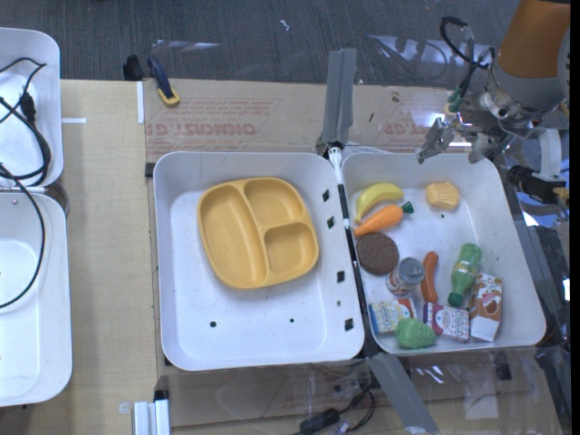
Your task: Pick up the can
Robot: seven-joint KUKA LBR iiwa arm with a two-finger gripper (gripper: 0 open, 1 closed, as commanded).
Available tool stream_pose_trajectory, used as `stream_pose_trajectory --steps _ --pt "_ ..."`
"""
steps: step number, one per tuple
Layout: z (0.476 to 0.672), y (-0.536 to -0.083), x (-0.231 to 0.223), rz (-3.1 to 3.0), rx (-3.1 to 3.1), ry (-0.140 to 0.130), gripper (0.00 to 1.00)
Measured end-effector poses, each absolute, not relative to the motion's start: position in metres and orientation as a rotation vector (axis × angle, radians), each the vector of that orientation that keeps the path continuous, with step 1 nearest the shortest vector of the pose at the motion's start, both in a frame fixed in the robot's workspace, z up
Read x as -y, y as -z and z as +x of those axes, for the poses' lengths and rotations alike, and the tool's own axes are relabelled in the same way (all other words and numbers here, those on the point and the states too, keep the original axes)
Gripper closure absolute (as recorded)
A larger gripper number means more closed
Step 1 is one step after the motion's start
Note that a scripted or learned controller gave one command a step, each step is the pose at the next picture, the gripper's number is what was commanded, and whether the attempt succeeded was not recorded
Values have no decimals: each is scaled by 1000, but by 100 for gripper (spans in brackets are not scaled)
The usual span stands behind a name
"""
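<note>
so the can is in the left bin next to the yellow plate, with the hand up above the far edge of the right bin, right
Not quite. The can is in the right bin, among the toy food beside the brown cookie, not in the left bin with the yellow plate. The rest stands: the hand is above the right bin's far edge, as the camera view shows.

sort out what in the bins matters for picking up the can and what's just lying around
For the job:
- can, in the right bin
- tool, over that bin's far rim

Lying about:
- banana
- carrot
- brown cookie
- green bottle
- yellow divided plate, in the left bin
</note>
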State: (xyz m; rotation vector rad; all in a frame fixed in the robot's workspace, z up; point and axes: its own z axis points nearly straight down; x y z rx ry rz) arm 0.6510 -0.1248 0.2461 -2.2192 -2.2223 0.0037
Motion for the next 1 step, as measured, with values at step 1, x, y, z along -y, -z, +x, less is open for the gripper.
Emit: stream_pose_trajectory --steps 1 --pt "595 -139 170 -2247 2193 -4 0"
